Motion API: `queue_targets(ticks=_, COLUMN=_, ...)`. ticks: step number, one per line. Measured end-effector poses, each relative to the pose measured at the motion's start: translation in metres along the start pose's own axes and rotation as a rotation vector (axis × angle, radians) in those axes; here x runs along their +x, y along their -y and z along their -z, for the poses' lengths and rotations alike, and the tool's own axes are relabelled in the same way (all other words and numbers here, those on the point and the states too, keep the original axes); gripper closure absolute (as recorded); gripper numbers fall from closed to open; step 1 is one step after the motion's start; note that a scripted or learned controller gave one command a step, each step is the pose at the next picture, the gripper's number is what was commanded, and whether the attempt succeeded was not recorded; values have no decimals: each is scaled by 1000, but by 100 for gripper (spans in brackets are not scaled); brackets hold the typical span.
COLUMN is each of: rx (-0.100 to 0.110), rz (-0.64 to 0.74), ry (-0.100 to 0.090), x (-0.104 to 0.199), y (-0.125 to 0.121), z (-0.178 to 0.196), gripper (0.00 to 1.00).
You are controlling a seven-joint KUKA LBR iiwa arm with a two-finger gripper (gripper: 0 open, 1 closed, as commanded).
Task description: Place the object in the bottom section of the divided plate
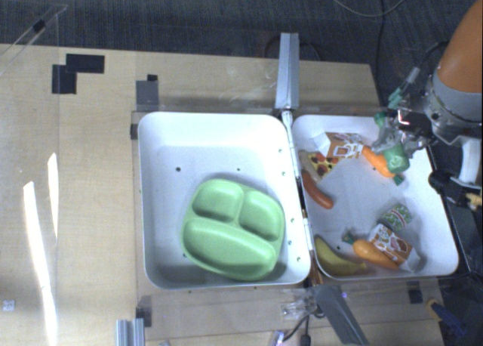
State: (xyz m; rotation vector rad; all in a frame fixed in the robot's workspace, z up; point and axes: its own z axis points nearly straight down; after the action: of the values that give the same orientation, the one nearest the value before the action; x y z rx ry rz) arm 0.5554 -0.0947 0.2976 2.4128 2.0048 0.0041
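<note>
A green divided plate (234, 227) lies in the left bin (162, 186). It has two small sections on its far side and one long section on its near side. My gripper (398, 134) hangs over the far right corner of the right bin (445, 254), under the arm's orange band. Just below it lies an orange toy carrot (375, 161), and the carrot's green top (398, 160) sits right at the gripper's tip. I see nothing clearly held by the gripper.
The right bin also holds a white and orange packet (343, 145), a pizza slice (318, 163), a red sausage (318, 193), a banana (336, 258), a second carrot (368, 252) and a printed packet (391, 242). A metal post (287, 72) stands between the bins.
</note>
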Motion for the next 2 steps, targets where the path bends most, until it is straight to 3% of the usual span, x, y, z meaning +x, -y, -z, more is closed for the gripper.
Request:
queue_targets(ticks=1, rx=3, rz=22, ry=-2, x=55, y=12, z=-93, gripper=100)
queue_targets(ticks=2, rx=4, rz=118, ry=-2, x=100, y=56, z=-113, gripper=100)
